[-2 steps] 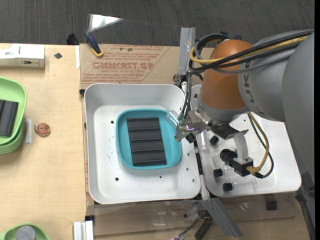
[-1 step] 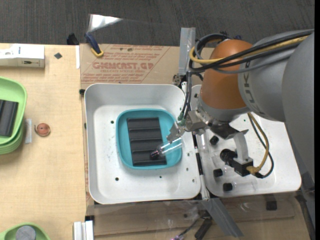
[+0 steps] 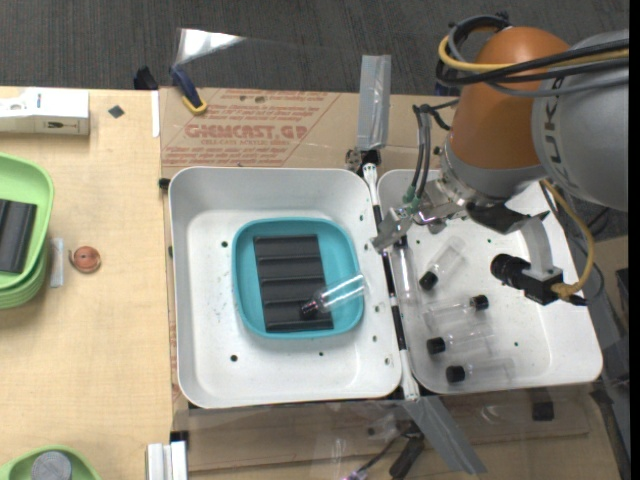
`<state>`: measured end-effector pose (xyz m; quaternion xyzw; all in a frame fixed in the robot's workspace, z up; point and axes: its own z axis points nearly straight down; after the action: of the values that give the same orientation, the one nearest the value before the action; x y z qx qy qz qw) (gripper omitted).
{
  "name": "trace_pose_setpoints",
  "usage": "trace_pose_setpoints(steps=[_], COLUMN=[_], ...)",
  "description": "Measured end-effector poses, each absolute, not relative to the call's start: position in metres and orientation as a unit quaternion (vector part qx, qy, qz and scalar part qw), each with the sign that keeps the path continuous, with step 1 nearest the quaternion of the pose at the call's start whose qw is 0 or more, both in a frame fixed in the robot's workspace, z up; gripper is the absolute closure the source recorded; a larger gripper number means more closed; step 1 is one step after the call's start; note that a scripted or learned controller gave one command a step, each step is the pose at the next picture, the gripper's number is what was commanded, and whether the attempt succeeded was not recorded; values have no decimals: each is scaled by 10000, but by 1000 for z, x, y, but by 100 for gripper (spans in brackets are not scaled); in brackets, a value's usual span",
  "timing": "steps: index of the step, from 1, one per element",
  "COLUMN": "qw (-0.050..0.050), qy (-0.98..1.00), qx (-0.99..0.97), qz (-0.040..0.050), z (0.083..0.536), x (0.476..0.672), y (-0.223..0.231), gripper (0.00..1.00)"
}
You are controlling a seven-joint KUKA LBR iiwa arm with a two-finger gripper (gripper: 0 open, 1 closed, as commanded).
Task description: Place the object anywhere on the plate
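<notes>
Pale wooden bench (image 3: 100,368) carries two shallow white bins side by side. Inside the left white bin (image 3: 200,368) sits a teal square plate (image 3: 245,298) holding a black ribbed block (image 3: 285,273). One clear plastic vial with a black cap (image 3: 335,298) lies tilted on the plate's right side, cap touching the block's lower right corner. My gripper (image 3: 392,230) hangs over the divide between the bins, near their far edge; I cannot tell its state. More clear vials (image 3: 450,343) lie scattered in the right white bin (image 3: 560,368).
</notes>
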<state>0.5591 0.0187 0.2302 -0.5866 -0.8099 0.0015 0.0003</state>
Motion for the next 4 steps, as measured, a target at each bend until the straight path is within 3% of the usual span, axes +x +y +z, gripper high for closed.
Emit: trace_pose_setpoints(steps=[1, 2, 3, 4], qw=[-6, 4, -3, -3], qy=[-8306, -8576, -8307, -8413], qx=[-5569, -5143, -5567, -5406], qz=[12, 15, 12, 14], z=[441, 298, 441, 440], x=[649, 601, 597, 627], y=[13, 47, -12, -76], gripper=[0, 0, 0, 0])
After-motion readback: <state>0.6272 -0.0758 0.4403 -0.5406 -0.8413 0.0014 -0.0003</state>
